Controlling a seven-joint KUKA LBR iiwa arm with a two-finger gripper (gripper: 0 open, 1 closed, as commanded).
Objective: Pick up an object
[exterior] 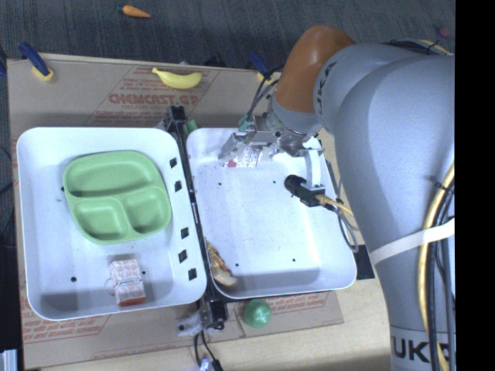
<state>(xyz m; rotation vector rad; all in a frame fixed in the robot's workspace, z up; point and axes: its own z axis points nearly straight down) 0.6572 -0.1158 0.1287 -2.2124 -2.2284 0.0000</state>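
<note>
At the far end of the right bin (332, 273), the gripper (249, 147) is parked low near the back wall, with the big grey arm (387, 153) and its orange band (309, 64) coming in from the right. Right under the gripper sits a small white thing with red markings (247, 158), maybe a packet or card, can't really make out what. It looks to be touching or just beside the tip, but honestly I can't tell how the claw stands or whether it's got anything pinched, too much clutter there.

Same bin, near front-left corner: some brownish object (217, 267) leaning by the divider.

Left bin (31, 207) has a green divided plate (116, 194) in the back half and a small wrapped snack-looking block (126, 280) toward the front, well apart from the plate.

Outside the bins: a yellow banana (177, 76) on the cardboard (93, 95) behind the bins, a green ball (256, 313) just in front of the right bin, a blue clamp (35, 60) at the cardboard's back-left corner, and an orange carrot-ish thing (136, 11) out on the floor.
</note>
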